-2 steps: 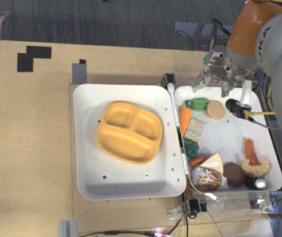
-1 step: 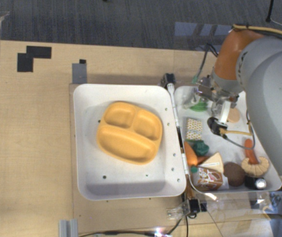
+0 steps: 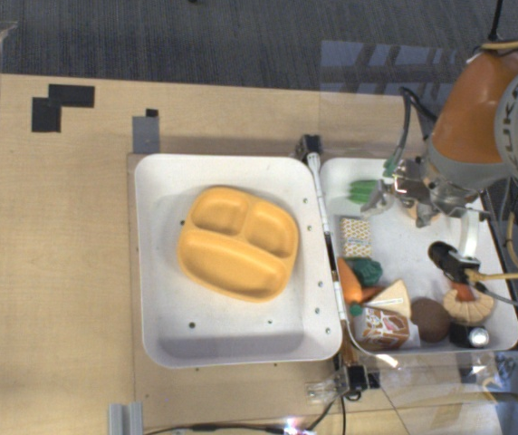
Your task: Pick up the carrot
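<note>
The carrot is a short orange piece with a dark green leafy top. It lies in the right bin against its left wall, about halfway down. My gripper hangs over the bin's upper part, below the orange band of the arm. It is above and to the right of the carrot, well apart from it. Nothing is visibly held.
The left bin holds a yellow divided plate. Around the carrot lie a patterned box, a yellow wedge, a brown carton and a brown ball. A green item lies at the top.
</note>
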